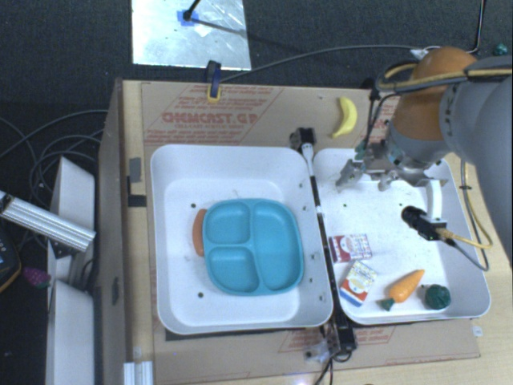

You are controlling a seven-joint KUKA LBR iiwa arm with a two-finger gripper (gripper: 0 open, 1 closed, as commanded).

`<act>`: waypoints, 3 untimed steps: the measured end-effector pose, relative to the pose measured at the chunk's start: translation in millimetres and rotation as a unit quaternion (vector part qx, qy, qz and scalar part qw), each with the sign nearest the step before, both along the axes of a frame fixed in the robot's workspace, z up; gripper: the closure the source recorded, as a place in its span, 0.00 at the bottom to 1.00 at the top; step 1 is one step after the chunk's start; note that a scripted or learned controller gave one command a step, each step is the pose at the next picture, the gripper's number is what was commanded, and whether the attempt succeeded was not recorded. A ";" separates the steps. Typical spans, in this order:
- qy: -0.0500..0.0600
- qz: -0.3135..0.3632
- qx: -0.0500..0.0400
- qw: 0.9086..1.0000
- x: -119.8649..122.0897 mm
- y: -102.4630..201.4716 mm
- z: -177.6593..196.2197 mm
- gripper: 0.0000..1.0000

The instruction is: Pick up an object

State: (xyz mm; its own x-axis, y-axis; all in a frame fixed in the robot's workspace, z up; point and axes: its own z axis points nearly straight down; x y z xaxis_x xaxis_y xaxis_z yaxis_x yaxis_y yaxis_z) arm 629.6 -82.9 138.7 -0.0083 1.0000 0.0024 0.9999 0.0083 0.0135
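My gripper (366, 176) hangs over the back of the right bin (465, 239), open, with nothing between its fingers. Nearer the front of that bin lie a red and white carton (350, 248), a small white and yellow packet (360, 281), an orange carrot (403, 285) and a dark green lump (437, 296). All of them sit well in front of the gripper and apart from it.
The left bin (180, 175) holds a blue divided plate (252, 245) with a brown sausage (197, 231) against its left edge. A yellow banana (346, 117) lies on the cardboard behind the bins. The grey arm (465, 111) reaches in from the upper right.
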 end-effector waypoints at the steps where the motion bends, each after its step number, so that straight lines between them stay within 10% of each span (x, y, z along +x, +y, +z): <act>1: 0.006 -0.002 -0.001 1.000 7.2 -2.4 -48.9 0.00; 2: 0.005 -0.001 -0.001 1.000 8.5 -2.2 -37.5 1.00; 3: 0.003 0.000 -0.001 1.000 9.3 -2.0 -26.8 1.00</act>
State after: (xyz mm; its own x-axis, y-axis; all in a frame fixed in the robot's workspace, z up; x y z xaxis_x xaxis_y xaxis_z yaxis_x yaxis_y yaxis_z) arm 639.0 -84.9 111.9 -0.0083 1.0000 0.0000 0.9999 0.0083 0.0065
